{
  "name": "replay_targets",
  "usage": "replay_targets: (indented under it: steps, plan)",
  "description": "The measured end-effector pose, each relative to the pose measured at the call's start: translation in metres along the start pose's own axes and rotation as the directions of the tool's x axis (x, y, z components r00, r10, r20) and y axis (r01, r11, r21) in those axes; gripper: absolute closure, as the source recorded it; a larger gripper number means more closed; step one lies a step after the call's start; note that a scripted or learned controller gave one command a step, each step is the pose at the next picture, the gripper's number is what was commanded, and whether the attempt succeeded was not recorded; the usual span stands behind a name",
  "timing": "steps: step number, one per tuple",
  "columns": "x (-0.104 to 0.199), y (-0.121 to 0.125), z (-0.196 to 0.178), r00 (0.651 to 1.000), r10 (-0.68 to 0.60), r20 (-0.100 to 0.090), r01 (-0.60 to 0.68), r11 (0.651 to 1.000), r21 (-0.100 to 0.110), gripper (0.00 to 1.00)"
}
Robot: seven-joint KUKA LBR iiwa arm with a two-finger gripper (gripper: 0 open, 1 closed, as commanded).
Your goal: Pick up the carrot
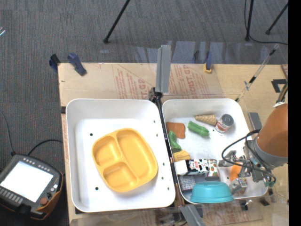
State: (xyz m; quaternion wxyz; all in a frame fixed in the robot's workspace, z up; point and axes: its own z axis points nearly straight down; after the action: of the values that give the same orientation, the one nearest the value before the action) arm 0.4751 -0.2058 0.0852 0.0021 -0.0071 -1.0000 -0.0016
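Observation:
The carrot (pixel 233 172), a short orange piece, is at the right side of the right bin (pixel 237 108), close to its front right corner. My gripper (pixel 236 173) reaches in from the right, below the arm's orange band (pixel 278 134). Its fingers stand on either side of the carrot and are shut on it. The carrot is low over the bin floor, and part of it is hidden by the gripper's body. I cannot tell whether it still touches the floor.
The right bin also holds a teal bowl (pixel 211 192), a cow-patterned carton (pixel 202 165), a dark box (pixel 186 181), a green vegetable (pixel 198 128), a cone (pixel 206 119), a small can (pixel 225 123) and a brown-orange slab (pixel 176 129). A yellow divided plate (pixel 123 160) lies in the left bin (pixel 80 112).

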Motion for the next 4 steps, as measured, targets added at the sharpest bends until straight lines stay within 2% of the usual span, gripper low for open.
replay_targets:
  steps: [1, 2, 3, 4]
  plan:
    - [-0.002, 0.031, -0.007, 0.997, -0.081, 0.020, 0.080, 0.996, 0.032, 0.00]
    - [-0.005, 0.042, -0.008, 1.000, 0.013, 0.027, -0.014, 0.999, 0.040, 0.00]
    - [-0.008, 0.037, -0.020, 0.999, 0.013, 0.040, -0.015, 0.999, 0.049, 1.00]
    - [-0.001, 0.045, -0.033, 0.997, -0.079, 0.017, 0.078, 0.996, 0.030, 1.00]
